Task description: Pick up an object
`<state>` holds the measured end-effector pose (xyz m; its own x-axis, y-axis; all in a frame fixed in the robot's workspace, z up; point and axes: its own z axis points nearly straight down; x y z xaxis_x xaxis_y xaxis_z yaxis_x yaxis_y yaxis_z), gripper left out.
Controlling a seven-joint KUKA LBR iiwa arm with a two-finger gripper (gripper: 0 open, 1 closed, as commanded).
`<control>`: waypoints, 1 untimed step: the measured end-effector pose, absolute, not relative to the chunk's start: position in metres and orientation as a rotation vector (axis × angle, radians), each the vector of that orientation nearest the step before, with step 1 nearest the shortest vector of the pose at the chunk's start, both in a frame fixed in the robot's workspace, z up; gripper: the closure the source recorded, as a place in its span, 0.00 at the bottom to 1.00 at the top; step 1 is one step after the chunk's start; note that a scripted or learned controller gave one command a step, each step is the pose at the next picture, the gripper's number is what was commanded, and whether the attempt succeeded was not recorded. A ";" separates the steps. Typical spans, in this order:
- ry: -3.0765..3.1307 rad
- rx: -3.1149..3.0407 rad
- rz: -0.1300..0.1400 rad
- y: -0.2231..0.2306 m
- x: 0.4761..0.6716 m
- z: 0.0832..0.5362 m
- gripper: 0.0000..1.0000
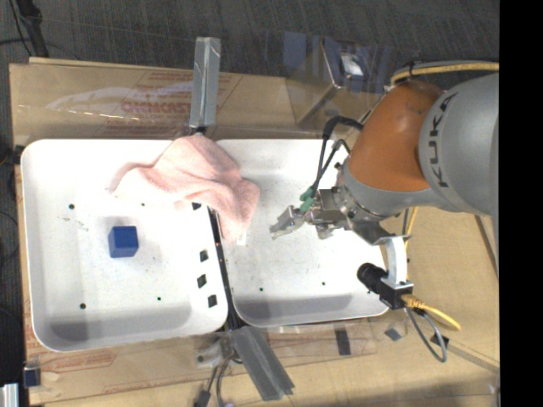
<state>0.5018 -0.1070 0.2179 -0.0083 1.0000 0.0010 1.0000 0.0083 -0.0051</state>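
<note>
My pincer (284,221) hangs over the right bin (280,308), above its bare white floor near the middle, with my grey arm (458,142) and its orange band (394,138) reaching in behind it from the right. Whether the tips are spread or pressed together I cannot tell; from this slant they read as one pale metal shape pointing left. Nothing sits between them that I can make out.

Just to the left of my pincer, a pink cloth (199,176) lies crumpled across the divide between the two bins. Most of it rests in the left bin (51,253), up toward the far wall, and one fold droops over the shared rim into the right bin, ending close to my tips but apart from them.

Farther left, well apart from my pincer, a small blue cube (123,241) sits on the floor of the left bin, alone and clear of the cloth.

Both bins rest on the worktop (85,87), which is lined with brown cardboard. Behind the cloth, beyond my pincer and to its left, a grey upright bracket (204,83) stands at the far edge where the bins meet. On my near right, a black cable end with yellow wire (399,295) hangs beside the right bin's corner.
</note>
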 end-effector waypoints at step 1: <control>-2.234 -2.204 0.006 -0.083 0.577 0.190 0.00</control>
